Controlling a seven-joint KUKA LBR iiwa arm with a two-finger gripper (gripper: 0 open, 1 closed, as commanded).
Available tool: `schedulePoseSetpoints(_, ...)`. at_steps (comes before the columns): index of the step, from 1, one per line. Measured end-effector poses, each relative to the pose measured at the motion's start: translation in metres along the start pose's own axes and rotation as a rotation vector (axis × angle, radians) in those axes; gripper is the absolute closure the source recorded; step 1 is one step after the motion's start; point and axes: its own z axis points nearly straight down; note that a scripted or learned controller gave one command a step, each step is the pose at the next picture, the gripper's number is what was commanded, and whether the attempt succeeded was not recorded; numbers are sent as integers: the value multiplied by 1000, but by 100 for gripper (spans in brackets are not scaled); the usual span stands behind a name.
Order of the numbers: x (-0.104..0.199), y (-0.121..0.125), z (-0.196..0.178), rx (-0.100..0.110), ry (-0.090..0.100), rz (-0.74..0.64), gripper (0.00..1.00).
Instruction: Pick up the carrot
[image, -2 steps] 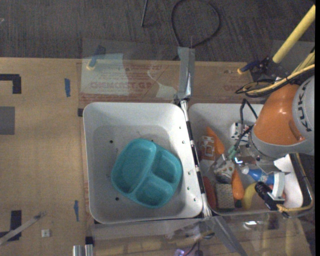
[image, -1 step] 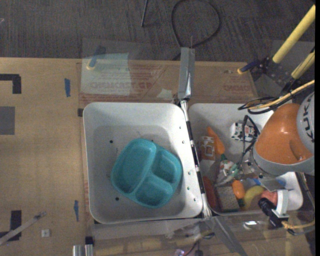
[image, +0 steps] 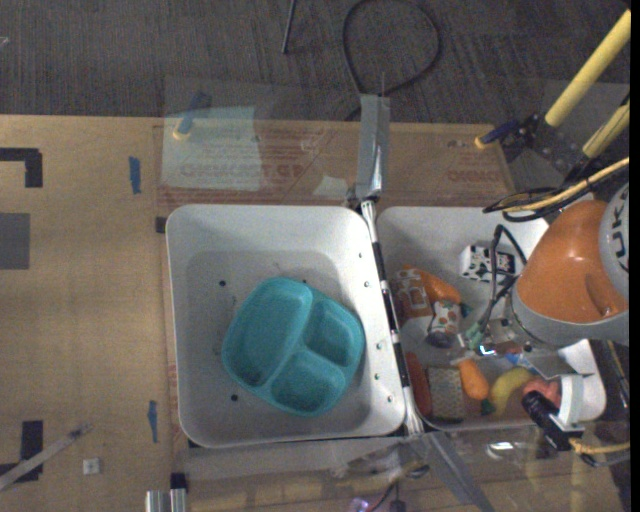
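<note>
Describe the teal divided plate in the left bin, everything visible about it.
The teal divided plate looks like smooth moulded plastic, rounded at the corners, with a raised rim and three compartments: one large section on the camera view's left and two smaller ones on its right. It lies flat and right side up, turned at an angle to the walls of the left white bin. It rests on that bin's floor, toward the near right part, with nothing visible in any compartment and nothing else touching it.

Teal divided plate (image: 292, 345) in white bin (image: 195, 300); orange carrot (image: 473, 380), yellow banana (image: 508, 385).
</note>
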Motion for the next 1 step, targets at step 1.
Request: schedulePoseSetpoints(1, 59, 12, -83, 21, 4, 93, 100)
